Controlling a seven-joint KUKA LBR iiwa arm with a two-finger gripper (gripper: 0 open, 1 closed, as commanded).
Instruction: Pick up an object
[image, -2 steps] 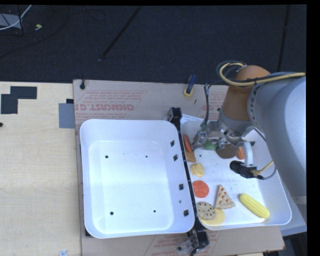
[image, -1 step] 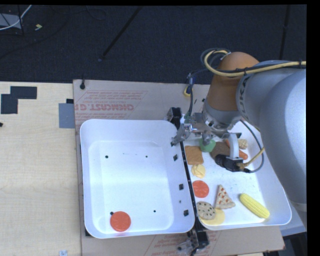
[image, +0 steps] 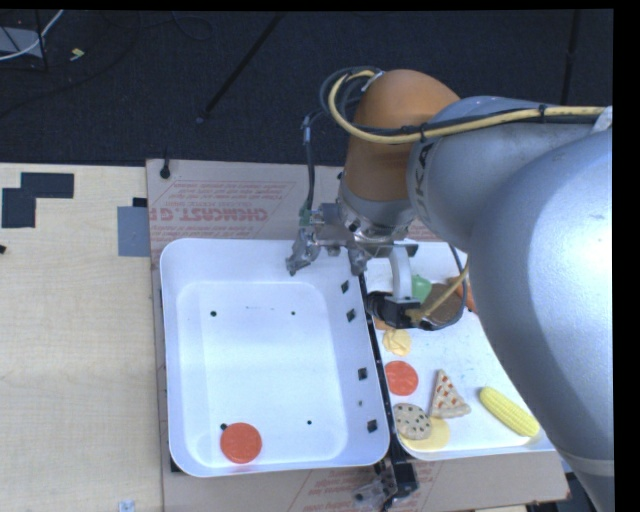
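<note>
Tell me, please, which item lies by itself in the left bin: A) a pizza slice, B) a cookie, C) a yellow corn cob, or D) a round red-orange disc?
D: a round red-orange disc lies alone near the front-left corner of the left bin, while the corn cob, pizza slice and cookie all lie in the right bin.

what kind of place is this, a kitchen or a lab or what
Likely a robotics lab test bench, not a kitchen: a grey arm with an orange band reaches over two shallow white plastic bins, and the food, like the yellow toy corn cob, looks like plastic toys.
</note>
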